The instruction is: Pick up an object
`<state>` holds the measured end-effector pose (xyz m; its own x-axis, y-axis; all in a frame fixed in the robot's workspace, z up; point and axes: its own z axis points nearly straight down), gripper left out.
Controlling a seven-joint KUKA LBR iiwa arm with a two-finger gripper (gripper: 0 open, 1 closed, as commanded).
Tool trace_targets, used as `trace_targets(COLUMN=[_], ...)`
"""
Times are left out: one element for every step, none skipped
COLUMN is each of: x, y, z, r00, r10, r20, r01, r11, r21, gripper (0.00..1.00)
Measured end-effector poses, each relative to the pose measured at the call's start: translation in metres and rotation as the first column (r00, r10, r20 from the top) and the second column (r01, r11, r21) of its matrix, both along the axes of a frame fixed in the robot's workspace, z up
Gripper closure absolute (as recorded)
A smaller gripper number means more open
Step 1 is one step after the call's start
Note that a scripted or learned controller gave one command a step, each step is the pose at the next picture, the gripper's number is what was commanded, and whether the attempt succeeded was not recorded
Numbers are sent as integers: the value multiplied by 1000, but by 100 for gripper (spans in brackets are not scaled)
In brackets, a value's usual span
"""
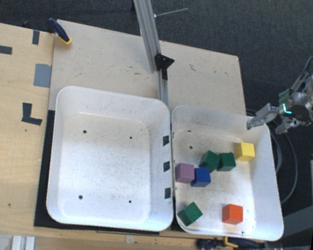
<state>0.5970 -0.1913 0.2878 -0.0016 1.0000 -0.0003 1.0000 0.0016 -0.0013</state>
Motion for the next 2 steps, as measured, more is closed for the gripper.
trace_targets(x=[0,-3], y=[0,8], z=[0,-61], r00=[1000,1000], r10=[0,0], r20=[0,-6], r01=[0,0], r11=[1000,1000], r21=[-1,1], gripper=[0,0])
